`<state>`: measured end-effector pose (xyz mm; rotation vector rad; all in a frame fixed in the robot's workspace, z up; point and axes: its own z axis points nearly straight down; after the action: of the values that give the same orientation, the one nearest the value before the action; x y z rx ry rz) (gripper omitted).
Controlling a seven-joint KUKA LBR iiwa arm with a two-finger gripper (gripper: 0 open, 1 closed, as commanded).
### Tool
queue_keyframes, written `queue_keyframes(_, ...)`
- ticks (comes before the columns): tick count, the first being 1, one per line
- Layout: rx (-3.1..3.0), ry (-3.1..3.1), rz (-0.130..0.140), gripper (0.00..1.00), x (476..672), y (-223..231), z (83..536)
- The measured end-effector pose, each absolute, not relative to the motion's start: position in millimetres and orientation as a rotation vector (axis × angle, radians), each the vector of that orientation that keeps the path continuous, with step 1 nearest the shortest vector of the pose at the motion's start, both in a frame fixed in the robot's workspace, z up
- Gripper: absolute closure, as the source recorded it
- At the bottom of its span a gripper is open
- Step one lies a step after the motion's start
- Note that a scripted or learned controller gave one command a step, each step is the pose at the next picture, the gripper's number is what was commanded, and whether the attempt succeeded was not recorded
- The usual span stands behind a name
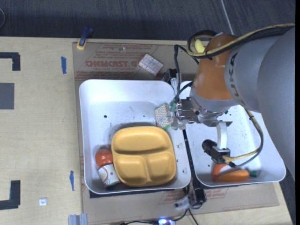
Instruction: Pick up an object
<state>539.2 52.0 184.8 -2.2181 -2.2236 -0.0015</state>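
My gripper point(178, 115) hangs over the wall between the two bins, under the grey and orange arm. Right beside it, to the left, a small speckled pale packet point(162, 115) leans on the left bin's right wall. Whether the gripper touches the packet is hidden by the wrist. A large yellow divided tray point(143, 154) lies in the front half of the left bin point(93, 125). A small red and white bottle point(105, 165) sits against the tray's left side. An orange carrot-like toy point(230, 175) with a green tip lies at the front of the right bin point(272, 168).
A small printed card point(150, 63) lies on the cardboard behind the left bin. The back half of the left bin is bare white floor. The arm covers much of the right bin's back part.
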Motion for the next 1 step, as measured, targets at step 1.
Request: queue_keyframes(1, -2.219, -2.220, 0.002, 1.00, 479.3, 44.4, 219.6)
